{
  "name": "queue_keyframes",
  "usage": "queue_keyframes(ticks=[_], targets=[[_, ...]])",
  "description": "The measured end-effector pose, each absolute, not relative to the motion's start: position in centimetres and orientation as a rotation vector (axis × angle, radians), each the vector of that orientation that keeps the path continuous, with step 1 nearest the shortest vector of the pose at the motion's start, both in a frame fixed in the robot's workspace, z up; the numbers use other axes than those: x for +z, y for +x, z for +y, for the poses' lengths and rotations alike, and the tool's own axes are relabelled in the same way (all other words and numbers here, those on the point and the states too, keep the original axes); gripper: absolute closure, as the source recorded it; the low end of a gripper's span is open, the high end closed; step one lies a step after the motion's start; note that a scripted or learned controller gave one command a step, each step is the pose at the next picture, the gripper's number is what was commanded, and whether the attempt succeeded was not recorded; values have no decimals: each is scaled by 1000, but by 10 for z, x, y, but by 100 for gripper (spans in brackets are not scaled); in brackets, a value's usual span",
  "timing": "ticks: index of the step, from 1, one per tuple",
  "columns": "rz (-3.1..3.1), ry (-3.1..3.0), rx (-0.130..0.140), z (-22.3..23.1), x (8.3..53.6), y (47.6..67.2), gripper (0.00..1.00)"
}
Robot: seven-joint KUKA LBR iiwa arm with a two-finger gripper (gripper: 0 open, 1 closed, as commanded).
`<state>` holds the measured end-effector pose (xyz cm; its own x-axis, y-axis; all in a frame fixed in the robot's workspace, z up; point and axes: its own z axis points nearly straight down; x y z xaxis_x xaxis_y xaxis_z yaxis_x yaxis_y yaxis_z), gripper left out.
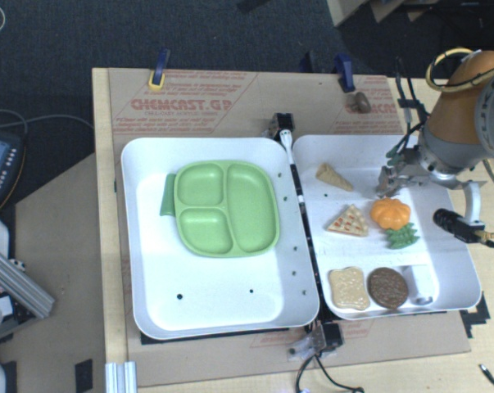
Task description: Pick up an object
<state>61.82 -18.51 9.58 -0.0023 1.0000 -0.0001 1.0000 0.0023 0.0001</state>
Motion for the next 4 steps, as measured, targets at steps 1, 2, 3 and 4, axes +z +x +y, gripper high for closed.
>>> queue_keyframes(ticks=[1, 2, 3, 4], targets=[[2219, 2215, 5, -177, 144, 618, 100], [2220, 2216, 3, -176, 190, 626, 100], [2219, 2216, 4, -177, 227, 627, 100], [2229, 2221, -2, -134, 217, 597, 100]])
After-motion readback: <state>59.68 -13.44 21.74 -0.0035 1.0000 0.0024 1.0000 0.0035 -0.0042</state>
